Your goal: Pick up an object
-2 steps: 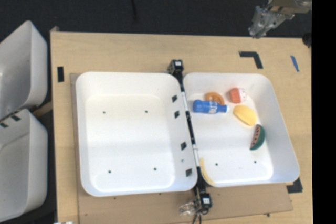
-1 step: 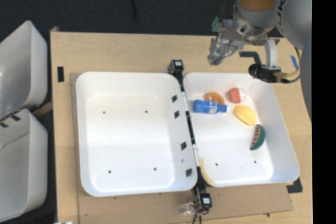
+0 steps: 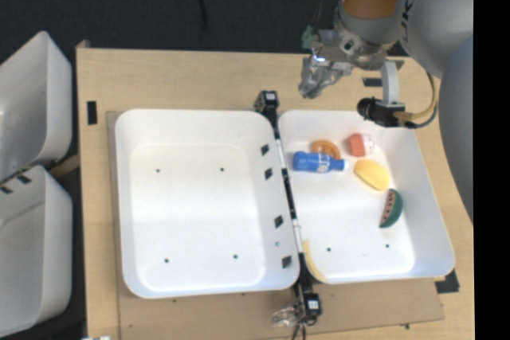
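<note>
In the right bin (image 3: 426, 251), a blue bottle (image 3: 318, 163) lies on its side near the divider, touching an orange piece (image 3: 325, 147); a pink-and-white block (image 3: 360, 144), a yellow lemon-like piece (image 3: 371, 174) and a watermelon slice (image 3: 390, 209) sit beside them. The gripper (image 3: 317, 81) hangs above the bin's far edge, holding nothing; how far it is open cannot be told.
</note>
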You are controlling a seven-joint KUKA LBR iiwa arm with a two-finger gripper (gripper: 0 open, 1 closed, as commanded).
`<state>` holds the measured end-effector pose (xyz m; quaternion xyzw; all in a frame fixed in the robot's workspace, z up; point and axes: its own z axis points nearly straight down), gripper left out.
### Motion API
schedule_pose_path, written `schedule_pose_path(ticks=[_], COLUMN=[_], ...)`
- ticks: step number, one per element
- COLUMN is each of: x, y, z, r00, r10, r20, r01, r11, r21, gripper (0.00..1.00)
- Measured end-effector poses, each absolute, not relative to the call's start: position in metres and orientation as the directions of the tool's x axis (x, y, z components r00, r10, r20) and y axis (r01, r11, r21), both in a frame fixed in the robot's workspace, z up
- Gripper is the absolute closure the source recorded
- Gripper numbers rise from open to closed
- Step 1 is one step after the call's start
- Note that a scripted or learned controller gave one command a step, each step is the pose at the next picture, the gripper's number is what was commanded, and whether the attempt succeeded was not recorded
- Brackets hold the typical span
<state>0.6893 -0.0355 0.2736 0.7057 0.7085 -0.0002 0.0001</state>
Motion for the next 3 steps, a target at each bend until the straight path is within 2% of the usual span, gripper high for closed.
schedule_pose_path(ticks=[2, 3], x=[0.689, 0.688], y=[-0.025, -0.083], z=[0.279, 0.242], r00=[0.000, 0.005], r10=[1.000, 1.000], r20=[-0.001, -0.004], r01=[1.000, 1.000], r11=[0.000, -0.005], r21=[0.001, -0.003], gripper=[1.00, 1.00])
